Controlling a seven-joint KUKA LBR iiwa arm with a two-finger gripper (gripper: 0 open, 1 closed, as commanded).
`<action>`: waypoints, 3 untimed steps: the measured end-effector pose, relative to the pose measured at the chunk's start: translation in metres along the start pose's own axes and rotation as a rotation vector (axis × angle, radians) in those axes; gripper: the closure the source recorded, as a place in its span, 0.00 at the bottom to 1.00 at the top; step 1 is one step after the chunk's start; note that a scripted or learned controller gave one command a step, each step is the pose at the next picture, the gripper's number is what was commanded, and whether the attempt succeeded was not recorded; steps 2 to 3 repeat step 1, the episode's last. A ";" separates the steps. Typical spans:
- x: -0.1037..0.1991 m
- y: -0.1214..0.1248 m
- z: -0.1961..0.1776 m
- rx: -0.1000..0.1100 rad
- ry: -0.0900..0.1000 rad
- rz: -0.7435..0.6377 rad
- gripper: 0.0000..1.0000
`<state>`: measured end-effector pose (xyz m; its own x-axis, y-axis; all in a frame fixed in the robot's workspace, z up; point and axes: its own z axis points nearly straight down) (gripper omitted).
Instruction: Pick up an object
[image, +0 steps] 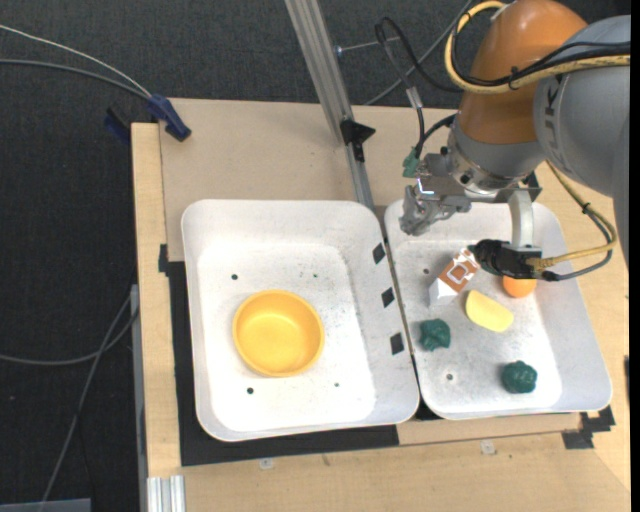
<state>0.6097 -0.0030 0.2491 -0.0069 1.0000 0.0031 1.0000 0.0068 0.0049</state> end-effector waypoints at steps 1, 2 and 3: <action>0.048 0.021 0.008 0.001 -0.001 0.001 1.00; 0.048 0.021 0.008 0.001 -0.001 0.001 1.00; 0.048 0.021 0.008 0.001 -0.001 0.001 1.00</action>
